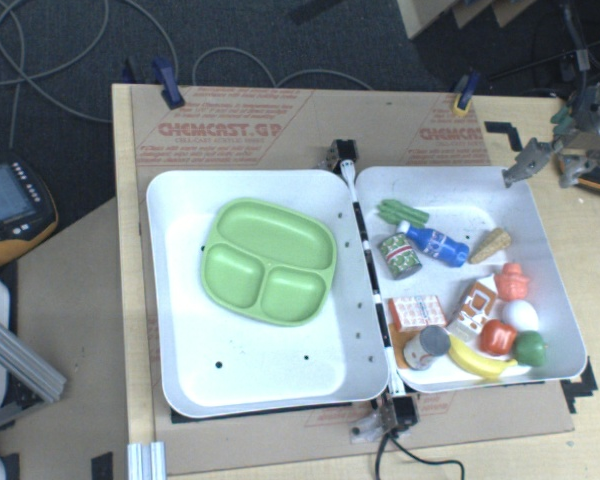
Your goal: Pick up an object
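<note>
Down front, your banana (483, 360) was jammed against the tomato (496, 336) and house-shaped toy (474, 307) in the right bin (540, 218) — a grab could've slipped. Gripper (580, 128) hung top right — opening unclear.

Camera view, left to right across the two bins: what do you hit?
Left white bin → green three-compartment plastic plate → small green-labelled can → blue plastic bottle with white cap → tan waffle cone → white egg → grey tool above the right bin's far corner.
</note>
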